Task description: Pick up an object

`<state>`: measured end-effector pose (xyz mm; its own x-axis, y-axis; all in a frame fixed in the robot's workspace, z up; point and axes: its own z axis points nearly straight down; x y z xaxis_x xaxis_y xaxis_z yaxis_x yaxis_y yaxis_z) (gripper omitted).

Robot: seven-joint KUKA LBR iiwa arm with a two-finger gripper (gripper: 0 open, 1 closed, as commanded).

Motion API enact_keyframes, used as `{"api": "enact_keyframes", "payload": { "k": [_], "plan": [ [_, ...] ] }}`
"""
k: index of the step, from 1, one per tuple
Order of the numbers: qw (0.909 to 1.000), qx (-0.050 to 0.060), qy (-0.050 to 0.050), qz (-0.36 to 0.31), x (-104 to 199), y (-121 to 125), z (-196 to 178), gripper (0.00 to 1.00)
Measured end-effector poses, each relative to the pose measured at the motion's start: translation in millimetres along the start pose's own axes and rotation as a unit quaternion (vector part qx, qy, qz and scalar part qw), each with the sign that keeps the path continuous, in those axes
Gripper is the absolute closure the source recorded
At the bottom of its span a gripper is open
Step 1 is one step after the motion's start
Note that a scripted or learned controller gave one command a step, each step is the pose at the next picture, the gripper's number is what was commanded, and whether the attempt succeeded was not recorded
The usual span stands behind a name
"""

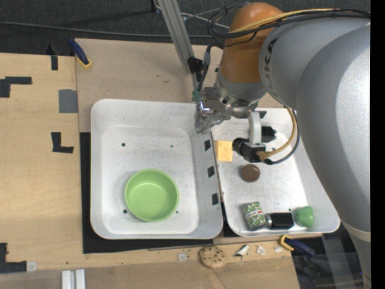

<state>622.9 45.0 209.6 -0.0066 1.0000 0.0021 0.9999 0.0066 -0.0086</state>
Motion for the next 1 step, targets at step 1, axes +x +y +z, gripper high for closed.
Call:
{"api": "enact_keyframes", "payload": {
  "k": [1],
  "plan": [
    [1.0000, -0.002, 0.000, -0.001, 56.1, -0.8, -12.2, 1.00]
  ]
}}
